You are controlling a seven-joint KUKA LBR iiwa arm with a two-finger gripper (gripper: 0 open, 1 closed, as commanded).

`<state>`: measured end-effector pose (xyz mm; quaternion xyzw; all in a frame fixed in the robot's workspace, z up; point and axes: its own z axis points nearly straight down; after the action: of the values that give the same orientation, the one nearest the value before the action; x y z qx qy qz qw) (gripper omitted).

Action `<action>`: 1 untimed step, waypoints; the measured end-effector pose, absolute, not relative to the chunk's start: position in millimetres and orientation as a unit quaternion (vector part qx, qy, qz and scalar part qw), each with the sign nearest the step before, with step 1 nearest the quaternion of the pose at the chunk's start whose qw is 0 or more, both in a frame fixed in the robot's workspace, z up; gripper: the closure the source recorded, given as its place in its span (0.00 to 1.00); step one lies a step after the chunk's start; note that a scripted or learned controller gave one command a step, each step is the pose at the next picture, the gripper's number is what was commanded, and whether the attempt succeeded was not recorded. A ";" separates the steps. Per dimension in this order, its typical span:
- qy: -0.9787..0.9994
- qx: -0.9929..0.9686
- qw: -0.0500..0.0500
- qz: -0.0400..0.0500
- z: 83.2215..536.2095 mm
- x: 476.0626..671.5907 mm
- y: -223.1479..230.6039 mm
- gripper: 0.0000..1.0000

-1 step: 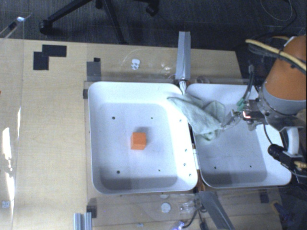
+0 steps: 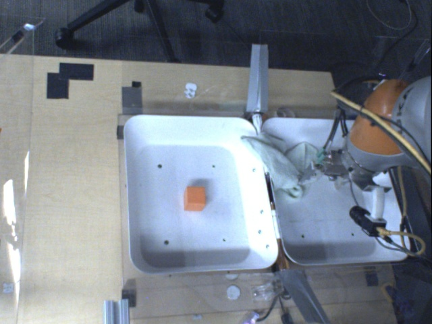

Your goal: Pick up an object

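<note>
A: Overhead camera, what's in the bins?

B: Left bin [image 2: 145,248] has one orange cube [image 2: 195,198], sitting flat on the floor a bit below the middle, nothing touching it. Right bin [image 2: 297,252] has a pale grey-green cloth [image 2: 283,160], crumpled, in the upper left part. One corner of it runs up onto the divider between the two bins.

A: Where's the arm?

B: Arm [image 2: 388,123] comes in from the right, orange band above the wrist, over the right bin. Gripper [image 2: 317,164] points left, sideways across the bin, tip at the right edge of the cloth.

A: Is it holding the cloth?

B: Can't tell. The tip meets the crumpled fabric and the two blur together there. Can't make out whether the fingers are spread or closed, or whether any fabric is between them.

A: Cube relative to the gripper?

B: Well apart. Cube is in the other bin, left and slightly lower in the frame than the tip, with the divider and the cloth between them.

A: Anything else on the bench?

B: Black tape marks [image 2: 66,78] on the wood top left, a grey metal post [image 2: 257,79] standing above the divider, cables [image 2: 378,228] hanging off the arm over the right bin's right side
</note>
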<state>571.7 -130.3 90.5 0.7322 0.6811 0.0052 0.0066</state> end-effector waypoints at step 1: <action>0.681 0.732 0.009 0.008 102.6 574.0 -129.1 1.00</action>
<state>574.0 -129.1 102.6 0.7318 0.6814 0.0077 0.0088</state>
